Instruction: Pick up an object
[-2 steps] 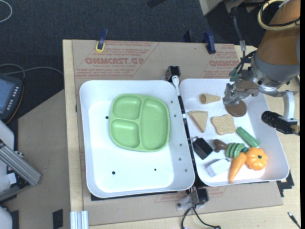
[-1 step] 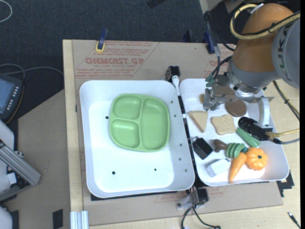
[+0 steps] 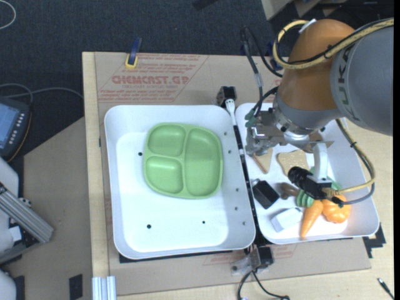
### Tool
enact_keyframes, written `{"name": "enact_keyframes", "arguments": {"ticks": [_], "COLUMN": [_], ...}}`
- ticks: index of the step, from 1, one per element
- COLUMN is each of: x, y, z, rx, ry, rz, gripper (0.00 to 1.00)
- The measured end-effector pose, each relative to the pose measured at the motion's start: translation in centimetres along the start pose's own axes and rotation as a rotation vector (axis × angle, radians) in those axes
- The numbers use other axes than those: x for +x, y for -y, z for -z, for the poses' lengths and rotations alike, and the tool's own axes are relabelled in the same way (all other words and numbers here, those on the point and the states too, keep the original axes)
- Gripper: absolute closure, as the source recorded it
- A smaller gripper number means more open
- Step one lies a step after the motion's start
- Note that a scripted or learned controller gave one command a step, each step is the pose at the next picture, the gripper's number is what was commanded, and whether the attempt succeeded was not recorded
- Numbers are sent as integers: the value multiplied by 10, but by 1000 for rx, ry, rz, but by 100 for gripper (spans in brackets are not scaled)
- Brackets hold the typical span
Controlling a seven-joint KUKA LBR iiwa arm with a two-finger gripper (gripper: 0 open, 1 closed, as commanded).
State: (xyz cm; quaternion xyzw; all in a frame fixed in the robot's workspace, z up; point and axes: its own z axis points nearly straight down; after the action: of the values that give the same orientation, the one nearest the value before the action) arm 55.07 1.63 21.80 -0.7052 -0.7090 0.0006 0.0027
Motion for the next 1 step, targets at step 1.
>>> {"name": "enact_keyframes", "arguments": {"ticks": [1], "x": [33], "y": [15], "z": [3], "rx": [-1], "ry": [1], "rz": [-1], "gripper": [100]}}
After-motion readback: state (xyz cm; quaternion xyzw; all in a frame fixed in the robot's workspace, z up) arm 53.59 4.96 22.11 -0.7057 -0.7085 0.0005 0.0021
